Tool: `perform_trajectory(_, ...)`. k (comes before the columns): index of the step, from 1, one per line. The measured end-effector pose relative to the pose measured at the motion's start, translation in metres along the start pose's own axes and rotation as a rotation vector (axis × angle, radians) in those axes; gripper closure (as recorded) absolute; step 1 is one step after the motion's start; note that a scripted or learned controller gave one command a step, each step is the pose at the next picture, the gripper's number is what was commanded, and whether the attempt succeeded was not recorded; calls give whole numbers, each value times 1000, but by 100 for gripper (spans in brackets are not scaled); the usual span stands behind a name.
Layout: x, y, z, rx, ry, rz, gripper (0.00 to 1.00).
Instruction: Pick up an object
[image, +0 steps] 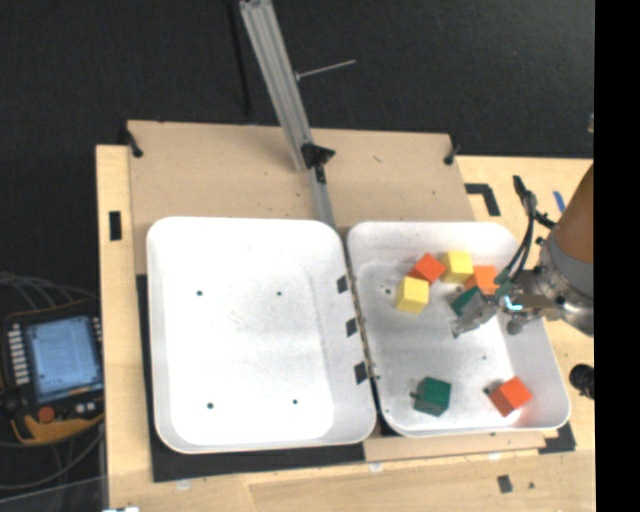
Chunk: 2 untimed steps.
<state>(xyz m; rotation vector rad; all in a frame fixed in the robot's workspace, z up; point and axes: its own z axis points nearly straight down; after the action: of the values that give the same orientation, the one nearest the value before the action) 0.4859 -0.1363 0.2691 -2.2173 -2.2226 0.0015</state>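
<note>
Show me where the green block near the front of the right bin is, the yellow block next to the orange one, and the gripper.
green block (432, 395), camera view, on its top face.
yellow block (412, 294), camera view, on its top face.
gripper (478, 313), camera view, at its fingertip end.

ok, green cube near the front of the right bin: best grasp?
Probably straight down from above, fingers on two opposite side faces of the green cube. It sits alone on the bin floor, well apart from the red-orange cube to its right and the clustered blocks further back, so all four sides look reachable.
</note>
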Motion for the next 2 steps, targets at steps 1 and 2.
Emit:
perform_trajectory(1, 0, 1, -2, -5, -1, 3, 0)
perform_trajectory(2, -1, 0, 40, 0, -2, 3, 0)
